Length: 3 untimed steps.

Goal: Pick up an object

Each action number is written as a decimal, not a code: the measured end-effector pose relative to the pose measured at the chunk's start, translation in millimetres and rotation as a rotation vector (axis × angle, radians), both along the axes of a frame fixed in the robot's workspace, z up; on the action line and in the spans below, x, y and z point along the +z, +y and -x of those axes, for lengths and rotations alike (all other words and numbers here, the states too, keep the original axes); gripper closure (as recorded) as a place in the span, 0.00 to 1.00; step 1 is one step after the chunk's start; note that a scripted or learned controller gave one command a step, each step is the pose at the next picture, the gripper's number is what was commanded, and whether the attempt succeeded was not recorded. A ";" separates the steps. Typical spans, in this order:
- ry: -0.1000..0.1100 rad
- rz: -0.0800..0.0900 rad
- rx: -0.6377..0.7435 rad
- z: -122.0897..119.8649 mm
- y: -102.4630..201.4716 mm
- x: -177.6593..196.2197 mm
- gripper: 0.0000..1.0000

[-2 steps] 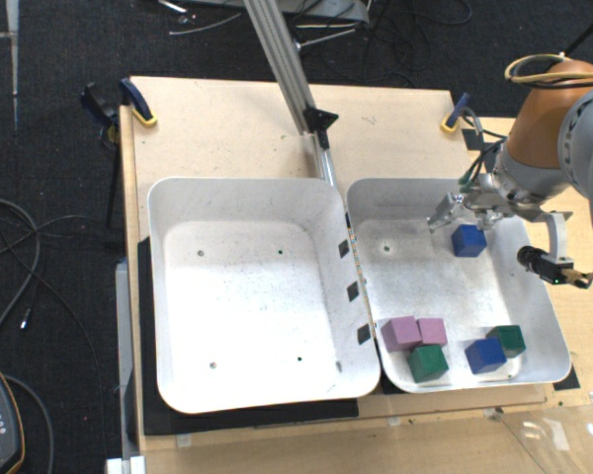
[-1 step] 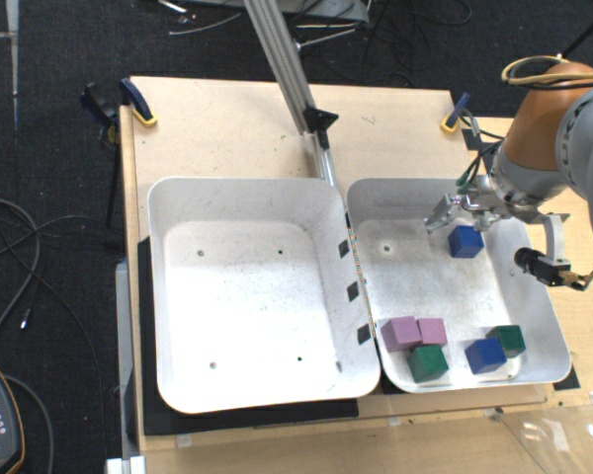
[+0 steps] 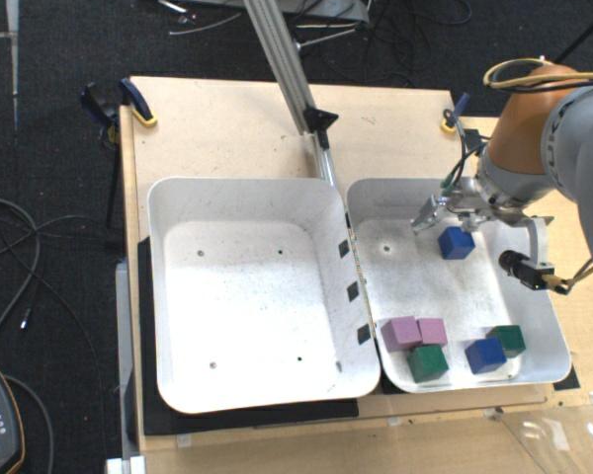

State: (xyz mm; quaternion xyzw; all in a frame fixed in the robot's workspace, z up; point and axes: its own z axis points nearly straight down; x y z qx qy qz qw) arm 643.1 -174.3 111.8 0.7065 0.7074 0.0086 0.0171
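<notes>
Risk here centres on the blue cube [image 3: 457, 243] in the far part of the right bin [image 3: 534, 309]. The gripper [image 3: 453, 215] sits directly above that cube, and I cannot tell from this slanted view whether it has the cube at all or merely hangs just over it. If the cube is only nipped at its top edge or at a corner, it could twist free as the arm [image 3: 553, 136] rises and drop back into the bin. If the gripper is off-centre, it could just as well nudge the cube aside and come up with nothing.

Other candidates lie well apart, along the near side of the same bin: two pink cubes [image 3: 412, 332] touching each other, a green cube [image 3: 428, 362] just beside them, a second blue cube [image 3: 485, 355] and a smaller green block [image 3: 510, 339] further right. They are out of the way of a lift from here. The left bin [image 3: 178, 200] stands alongside on the surface [image 3: 237, 126]; a dropped cube could bounce toward the shared rim between the bins.
</notes>
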 end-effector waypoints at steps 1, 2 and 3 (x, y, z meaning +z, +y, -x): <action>0.002 0.006 0.003 11.0 -9.1 0.0 0.00; 0.001 0.011 0.000 6.2 6.6 -0.1 0.00; 0.006 0.002 0.002 8.4 0.6 -0.1 0.00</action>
